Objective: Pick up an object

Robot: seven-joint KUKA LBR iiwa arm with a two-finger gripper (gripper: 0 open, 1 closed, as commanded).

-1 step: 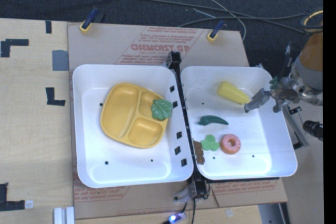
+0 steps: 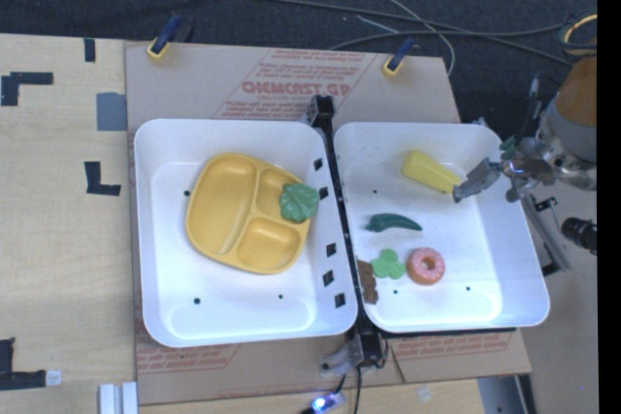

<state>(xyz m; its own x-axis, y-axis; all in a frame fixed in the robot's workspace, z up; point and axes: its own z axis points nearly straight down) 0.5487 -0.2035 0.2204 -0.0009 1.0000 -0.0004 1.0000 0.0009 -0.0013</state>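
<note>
4 small toys lie in right bin (image 2: 505,305): yellow block (image 2: 430,171) near back, dark green pepper (image 2: 393,223) mid-bin, green leaf (image 2: 388,265) touching pink donut (image 2: 425,266) toward front. Gripper (image 2: 477,179) sits just right of block, low at bin's right side; whether jaws stand apart or together, cannot tell. Block likely target: looks light, rigid, smooth plastic, perhaps slippery; best pinched across short width. Bright yellow, stubby, tilted diagonally. Left bin (image 2: 155,238) holds yellow tray (image 2: 238,213) with green lettuce (image 2: 299,202) on its edge.
</note>
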